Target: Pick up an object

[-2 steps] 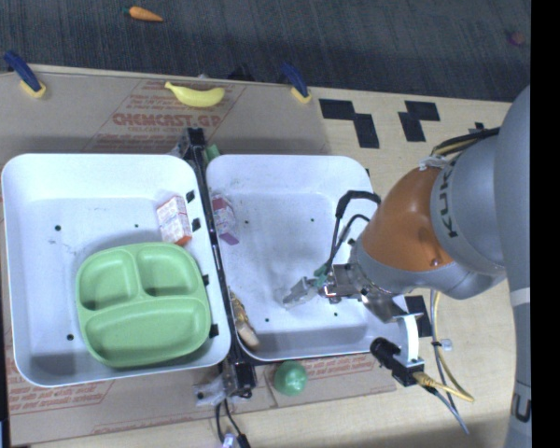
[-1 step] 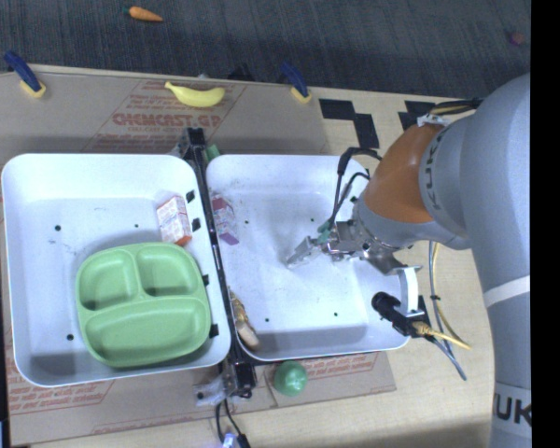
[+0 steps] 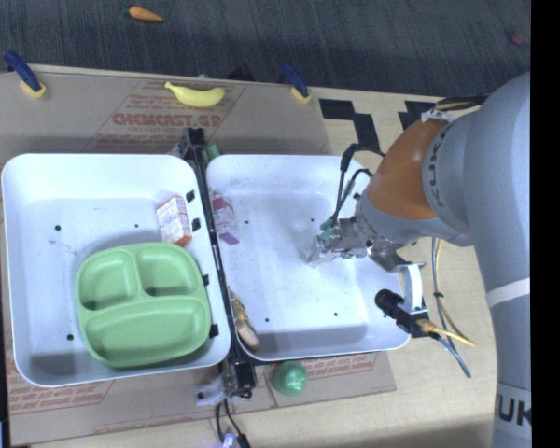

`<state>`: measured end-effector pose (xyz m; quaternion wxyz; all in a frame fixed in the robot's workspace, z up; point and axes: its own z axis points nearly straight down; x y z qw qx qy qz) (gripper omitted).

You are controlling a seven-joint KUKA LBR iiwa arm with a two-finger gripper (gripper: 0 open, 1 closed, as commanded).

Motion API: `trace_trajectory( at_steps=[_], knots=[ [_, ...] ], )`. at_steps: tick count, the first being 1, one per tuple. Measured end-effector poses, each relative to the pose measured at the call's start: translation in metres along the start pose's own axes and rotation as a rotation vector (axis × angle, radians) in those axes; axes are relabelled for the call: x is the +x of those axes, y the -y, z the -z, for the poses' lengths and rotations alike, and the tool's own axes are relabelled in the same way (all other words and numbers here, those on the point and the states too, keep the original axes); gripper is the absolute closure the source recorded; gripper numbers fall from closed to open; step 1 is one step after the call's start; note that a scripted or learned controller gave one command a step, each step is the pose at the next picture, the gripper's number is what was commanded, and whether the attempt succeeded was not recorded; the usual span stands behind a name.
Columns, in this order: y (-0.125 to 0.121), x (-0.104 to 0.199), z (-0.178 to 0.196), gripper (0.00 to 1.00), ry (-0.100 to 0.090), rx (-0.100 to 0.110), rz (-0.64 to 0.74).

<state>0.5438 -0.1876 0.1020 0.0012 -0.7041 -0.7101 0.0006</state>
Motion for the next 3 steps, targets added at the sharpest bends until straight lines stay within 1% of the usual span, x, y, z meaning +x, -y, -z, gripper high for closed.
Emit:
trace_trajectory(
  at_steps=[1, 2, 3],
  knots=[
    [0.067, -0.024, 0.127, 1.00, 0.003, -0.005, -0.005],
    [0.067, -0.021, -0.010, 1.00, 0.000, -0.001, -0.002],
    [0.067, 0.027, -0.011, 1.00, -0.001, 0.000, 0.000]
  ],
)
